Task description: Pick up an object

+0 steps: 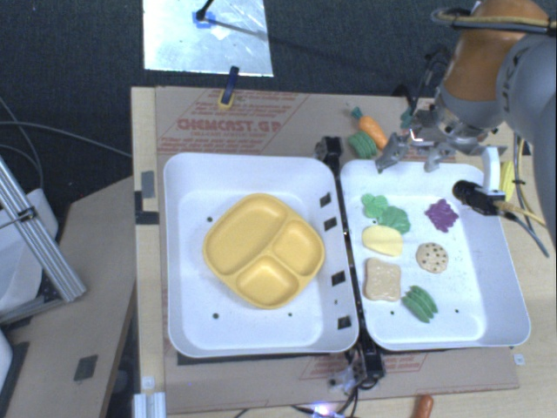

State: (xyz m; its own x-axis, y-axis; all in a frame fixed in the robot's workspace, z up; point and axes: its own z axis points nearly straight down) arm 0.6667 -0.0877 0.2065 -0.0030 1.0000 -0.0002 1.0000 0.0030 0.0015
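Hovering at the right bin's (500,273) far edge, jaws (416,153) spread and empty; we'd descend squarely over the purple grapes (441,215), isolated mid-bin, then clench gently.

Two bins (187,233), one tray (264,249), six foods (431,257).

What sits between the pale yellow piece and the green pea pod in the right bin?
In the camera view, the tan bread slice lies between the pale yellow piece and green pea pod.
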